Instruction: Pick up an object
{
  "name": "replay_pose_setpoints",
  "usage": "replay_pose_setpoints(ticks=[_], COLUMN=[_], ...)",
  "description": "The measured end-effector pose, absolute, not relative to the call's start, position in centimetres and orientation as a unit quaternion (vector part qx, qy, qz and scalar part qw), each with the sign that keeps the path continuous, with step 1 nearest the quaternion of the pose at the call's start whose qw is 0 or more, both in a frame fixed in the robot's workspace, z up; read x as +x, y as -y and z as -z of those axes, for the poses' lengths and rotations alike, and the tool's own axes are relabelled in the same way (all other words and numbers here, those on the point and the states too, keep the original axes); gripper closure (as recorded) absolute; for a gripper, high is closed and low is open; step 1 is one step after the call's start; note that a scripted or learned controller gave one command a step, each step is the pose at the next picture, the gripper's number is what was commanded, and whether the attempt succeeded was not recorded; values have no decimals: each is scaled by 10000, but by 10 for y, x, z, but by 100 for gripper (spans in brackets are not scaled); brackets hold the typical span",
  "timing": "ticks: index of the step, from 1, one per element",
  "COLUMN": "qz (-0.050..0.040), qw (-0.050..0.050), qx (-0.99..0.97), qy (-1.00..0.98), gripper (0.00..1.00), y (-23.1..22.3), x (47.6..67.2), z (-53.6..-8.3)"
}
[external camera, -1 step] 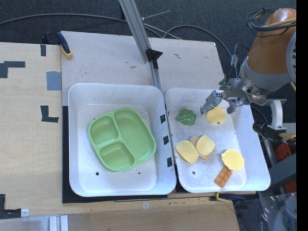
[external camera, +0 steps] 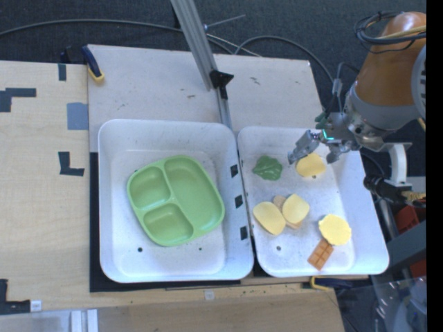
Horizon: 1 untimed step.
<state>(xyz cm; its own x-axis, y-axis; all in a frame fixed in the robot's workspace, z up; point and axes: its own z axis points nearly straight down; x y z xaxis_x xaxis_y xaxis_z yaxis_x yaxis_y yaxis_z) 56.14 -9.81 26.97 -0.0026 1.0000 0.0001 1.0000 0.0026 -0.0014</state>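
My gripper (external camera: 319, 149) hangs over the back of the right bin (external camera: 365, 254), its two grey fingers spread open. Just below and between the fingertips lies a yellow food piece (external camera: 311, 166) on the bin floor; I cannot tell whether the fingers touch it. To its left lies a dark green leafy piece (external camera: 267, 168). Nearer the front are a yellow oval piece (external camera: 268, 218), a yellow piece (external camera: 297, 209) resting on a tan bit, another yellow piece (external camera: 335, 229) and an orange-brown waffle-like block (external camera: 320, 254).
The left bin (external camera: 111, 185) holds a light green divided plate (external camera: 175, 199). A slanted metal pole (external camera: 197, 37) rises behind the bins, ending at a black clamp (external camera: 221, 79). Cables run across the dark floor at the back.
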Motion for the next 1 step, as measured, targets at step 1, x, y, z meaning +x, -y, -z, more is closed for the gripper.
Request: replay_pose_setpoints(ticks=[1], qz=[-26], qw=[26], qx=[-7067], qy=[7075], gripper=[0], y=[100], x=[551], z=[-213])
